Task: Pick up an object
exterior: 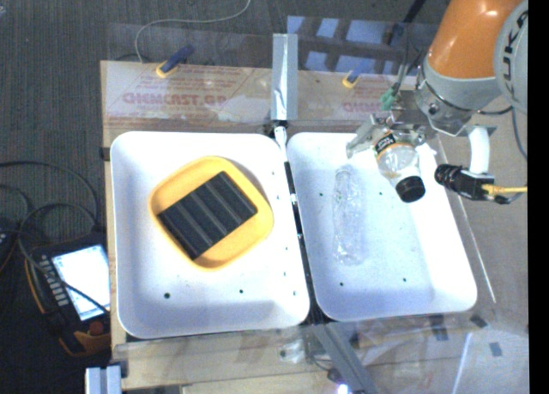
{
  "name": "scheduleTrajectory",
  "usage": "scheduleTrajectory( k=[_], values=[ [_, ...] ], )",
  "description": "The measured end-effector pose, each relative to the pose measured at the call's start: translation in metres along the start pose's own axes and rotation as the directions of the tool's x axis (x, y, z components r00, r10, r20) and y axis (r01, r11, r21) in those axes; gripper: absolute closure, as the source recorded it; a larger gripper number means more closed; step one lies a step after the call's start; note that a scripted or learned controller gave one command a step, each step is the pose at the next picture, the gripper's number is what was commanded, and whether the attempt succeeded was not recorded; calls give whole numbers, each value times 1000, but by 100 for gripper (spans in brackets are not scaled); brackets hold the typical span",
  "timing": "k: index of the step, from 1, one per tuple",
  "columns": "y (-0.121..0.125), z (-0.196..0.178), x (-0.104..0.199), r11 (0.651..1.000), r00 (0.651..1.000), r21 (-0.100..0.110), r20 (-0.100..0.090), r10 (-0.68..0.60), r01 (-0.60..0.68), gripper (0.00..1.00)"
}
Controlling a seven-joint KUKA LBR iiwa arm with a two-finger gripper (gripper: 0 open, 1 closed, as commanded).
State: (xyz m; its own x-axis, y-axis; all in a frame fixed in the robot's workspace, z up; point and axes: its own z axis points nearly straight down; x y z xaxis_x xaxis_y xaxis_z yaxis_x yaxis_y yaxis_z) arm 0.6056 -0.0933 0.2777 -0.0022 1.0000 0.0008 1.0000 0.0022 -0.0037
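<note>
Gripper (pixel 388 139) over right bin (pixel 446 293), upper part; small bottle with black cap (pixel 401 167) hangs at its tip, apparently pinched between closed-in fingers and lifted off floor. Pick looks largely done; lift-out left. Clear plastic bottle (pixel 347 216) lies near, left of it. Bin's far rim close; open room toward front. Left bin (pixel 137 298) holds yellow tray (pixel 213 212)
</note>
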Motion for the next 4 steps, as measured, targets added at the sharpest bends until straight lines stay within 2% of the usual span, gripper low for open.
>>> scheduleTrajectory(
  k=[1,2,3,4],
  values=[
    [15,48,12,964,964,0,1,-267,267,0],
    [15,48,12,964,964,0,0,-267,267,0],
    [62,144,-48,996,996,-1,0,-89,89,0],
    [62,186,-99,986,986,2,1,-168,168,0]
  ],
)
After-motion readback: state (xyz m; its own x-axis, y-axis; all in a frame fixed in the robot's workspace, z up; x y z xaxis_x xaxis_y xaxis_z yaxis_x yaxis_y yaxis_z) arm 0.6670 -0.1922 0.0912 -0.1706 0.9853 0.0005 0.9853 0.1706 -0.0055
